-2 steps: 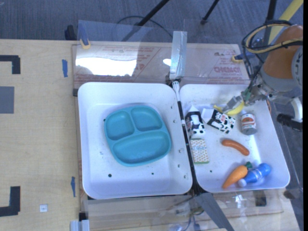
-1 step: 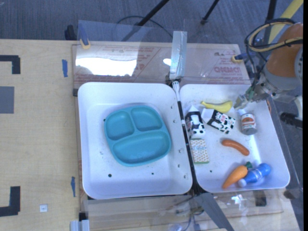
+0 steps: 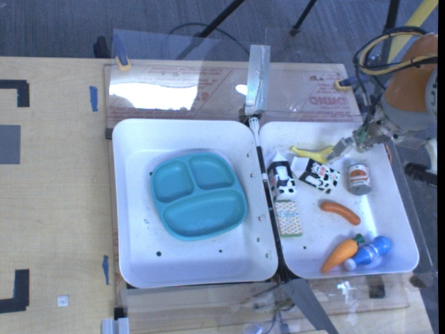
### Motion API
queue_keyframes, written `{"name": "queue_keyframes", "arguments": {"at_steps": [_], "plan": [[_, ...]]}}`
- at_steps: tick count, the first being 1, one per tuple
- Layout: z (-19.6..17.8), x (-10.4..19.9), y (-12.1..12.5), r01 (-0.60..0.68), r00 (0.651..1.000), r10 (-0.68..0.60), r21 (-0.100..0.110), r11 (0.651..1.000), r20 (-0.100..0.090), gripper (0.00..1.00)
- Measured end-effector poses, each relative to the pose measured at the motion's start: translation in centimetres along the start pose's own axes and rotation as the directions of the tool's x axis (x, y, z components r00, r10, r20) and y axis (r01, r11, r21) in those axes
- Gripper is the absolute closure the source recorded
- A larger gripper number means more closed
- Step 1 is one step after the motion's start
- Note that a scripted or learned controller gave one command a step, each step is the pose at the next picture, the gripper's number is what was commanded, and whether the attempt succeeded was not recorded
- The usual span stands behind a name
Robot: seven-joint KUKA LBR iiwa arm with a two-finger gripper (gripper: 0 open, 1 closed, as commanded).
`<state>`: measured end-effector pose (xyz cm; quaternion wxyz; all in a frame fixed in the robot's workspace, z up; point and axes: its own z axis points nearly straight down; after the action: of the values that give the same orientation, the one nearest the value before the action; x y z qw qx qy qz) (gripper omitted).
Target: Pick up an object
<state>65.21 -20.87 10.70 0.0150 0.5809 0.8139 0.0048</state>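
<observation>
Where the view comes nearest, at the front of the right bin (image 3: 407,239), a carrot (image 3: 339,254) lies tilted with its green top touching a blue bottle (image 3: 368,252) just beside it. Behind them an orange sausage (image 3: 339,212) lies alone on the white floor, and a patterned packet (image 3: 288,218) rests against the divider between the bins. Farther back, a small can (image 3: 359,179) stands upright, a black-and-white cow toy (image 3: 319,175) lies near it, and a black-and-white carton (image 3: 281,176) sits by the divider. A banana (image 3: 311,152) lies behind the cow toy. The tool (image 3: 345,147) hangs over the far part of this bin, just beside the banana's right end; I cannot tell whether it is apart or together, and nothing is seen clamped in it. In the left bin (image 3: 128,207), a blue divided plate (image 3: 199,194) lies flat. The wooden worktop (image 3: 52,186) stretches away to the left.
</observation>
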Motion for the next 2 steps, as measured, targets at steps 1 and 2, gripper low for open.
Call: {"name": "queue_keyframes", "arguments": {"at_steps": [1,2], "plan": [[-0.74,-0.12,0.14,0.001,1.0,-0.001,-0.002,1.0,0.002,1.0],[-0.73,-0.11,0.13,0.001,1.0,-0.001,-0.002,1.0,0.002,0.0]]}}
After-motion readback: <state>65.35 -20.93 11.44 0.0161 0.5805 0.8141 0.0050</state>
